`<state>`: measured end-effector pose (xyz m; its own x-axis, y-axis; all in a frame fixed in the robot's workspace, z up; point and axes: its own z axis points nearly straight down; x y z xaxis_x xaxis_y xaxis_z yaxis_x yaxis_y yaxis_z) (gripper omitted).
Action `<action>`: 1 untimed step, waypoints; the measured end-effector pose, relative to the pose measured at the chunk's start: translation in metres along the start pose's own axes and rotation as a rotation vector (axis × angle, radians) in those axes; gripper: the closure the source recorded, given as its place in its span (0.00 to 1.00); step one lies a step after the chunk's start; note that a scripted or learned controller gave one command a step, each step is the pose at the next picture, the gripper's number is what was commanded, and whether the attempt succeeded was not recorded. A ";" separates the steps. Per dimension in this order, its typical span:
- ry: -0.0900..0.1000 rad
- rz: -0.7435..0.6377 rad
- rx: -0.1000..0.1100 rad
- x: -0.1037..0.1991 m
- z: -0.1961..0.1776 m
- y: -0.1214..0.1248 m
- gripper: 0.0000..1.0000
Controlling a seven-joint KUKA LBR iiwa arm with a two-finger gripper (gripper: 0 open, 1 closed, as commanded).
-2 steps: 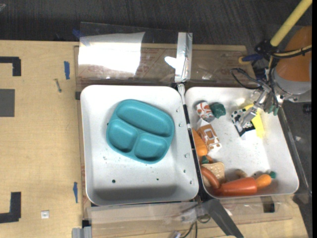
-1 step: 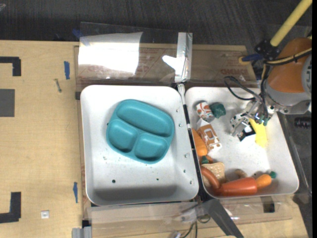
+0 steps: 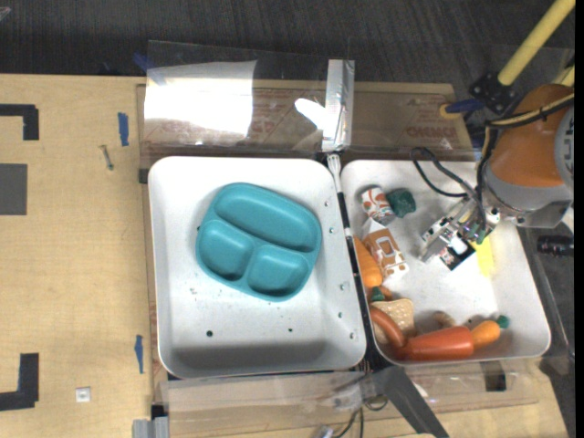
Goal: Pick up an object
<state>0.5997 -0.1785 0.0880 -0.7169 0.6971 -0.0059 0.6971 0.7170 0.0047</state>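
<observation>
My gripper (image 3: 444, 243) hangs over the middle of the right bin (image 3: 520, 286), reaching in from the right below the orange wrist band. Nothing shows between its fingers. To its left lie a white and orange can (image 3: 374, 204), a dark green toy (image 3: 400, 202) and a white and orange carton (image 3: 384, 251). A yellow piece (image 3: 484, 255) lies just right of the gripper. Along the bin's front edge rest a long red-orange sausage-like toy (image 3: 436, 343), a small carrot (image 3: 487, 330) and a tan slice (image 3: 392, 316).
The left bin (image 3: 182, 327) holds a teal divided plate (image 3: 259, 239). A clear plastic panel (image 3: 237, 108) stands behind both bins. Cables (image 3: 438, 176) trail over the right bin's back edge. Tan bench (image 3: 64, 245) stretches to the left.
</observation>
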 end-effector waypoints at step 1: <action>-0.001 0.092 -0.001 0.036 -0.001 -0.024 0.00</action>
<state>0.5573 -0.1704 0.0885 -0.6499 0.7600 -0.0067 0.7600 0.6499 0.0063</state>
